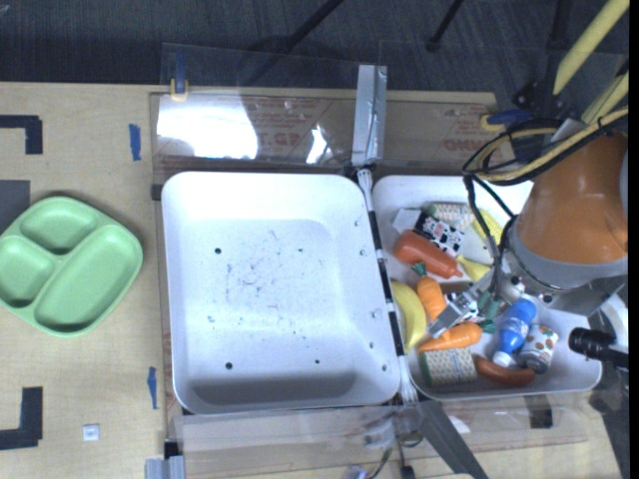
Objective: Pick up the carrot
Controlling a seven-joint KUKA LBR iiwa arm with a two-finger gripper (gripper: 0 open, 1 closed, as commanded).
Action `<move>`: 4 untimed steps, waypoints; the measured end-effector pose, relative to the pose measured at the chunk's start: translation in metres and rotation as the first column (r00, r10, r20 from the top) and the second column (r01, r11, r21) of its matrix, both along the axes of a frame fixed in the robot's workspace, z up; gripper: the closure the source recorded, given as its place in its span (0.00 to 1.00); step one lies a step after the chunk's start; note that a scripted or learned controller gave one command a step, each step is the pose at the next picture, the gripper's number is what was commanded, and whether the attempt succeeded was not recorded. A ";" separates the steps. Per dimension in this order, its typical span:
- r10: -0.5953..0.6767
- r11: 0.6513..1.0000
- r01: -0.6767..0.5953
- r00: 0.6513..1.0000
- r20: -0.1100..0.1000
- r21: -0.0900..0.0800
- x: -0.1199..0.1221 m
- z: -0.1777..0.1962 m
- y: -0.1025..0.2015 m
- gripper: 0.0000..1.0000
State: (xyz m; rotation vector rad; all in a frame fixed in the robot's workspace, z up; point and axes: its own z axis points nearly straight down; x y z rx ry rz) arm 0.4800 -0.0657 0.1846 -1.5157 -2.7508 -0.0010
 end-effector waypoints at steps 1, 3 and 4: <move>0.121 0.993 -0.121 0.993 0.004 -0.002 0.045 -0.045 -0.054 0.00; -0.144 0.990 0.144 0.990 0.006 -0.003 0.067 0.071 -0.131 0.00; -0.110 0.994 0.110 0.994 0.001 -0.001 0.027 -0.039 -0.097 0.00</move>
